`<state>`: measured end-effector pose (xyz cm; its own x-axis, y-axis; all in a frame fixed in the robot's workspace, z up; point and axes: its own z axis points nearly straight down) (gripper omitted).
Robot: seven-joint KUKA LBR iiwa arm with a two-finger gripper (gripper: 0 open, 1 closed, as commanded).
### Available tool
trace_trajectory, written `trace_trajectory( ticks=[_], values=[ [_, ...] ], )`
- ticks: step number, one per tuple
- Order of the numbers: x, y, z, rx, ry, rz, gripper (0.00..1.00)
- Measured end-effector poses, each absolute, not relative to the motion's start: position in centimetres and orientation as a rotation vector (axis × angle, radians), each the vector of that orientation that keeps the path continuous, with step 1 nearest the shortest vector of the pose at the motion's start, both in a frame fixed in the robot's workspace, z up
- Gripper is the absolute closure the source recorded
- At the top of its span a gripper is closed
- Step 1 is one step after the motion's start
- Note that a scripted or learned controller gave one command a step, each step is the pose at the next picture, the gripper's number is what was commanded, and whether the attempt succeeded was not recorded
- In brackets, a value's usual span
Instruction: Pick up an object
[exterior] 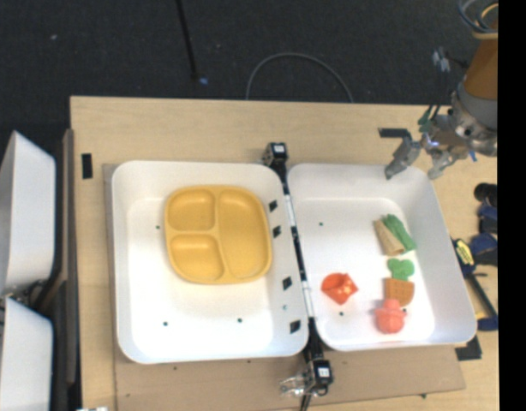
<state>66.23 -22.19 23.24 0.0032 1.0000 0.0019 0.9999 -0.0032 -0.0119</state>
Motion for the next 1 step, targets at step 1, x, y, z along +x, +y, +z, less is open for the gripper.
trace_trajectory(
  ticks=[1],
  values=[
    [66.51, -22.12, 24.22, -2.222, -2.225, 0.000, 0.00]
  ],
)
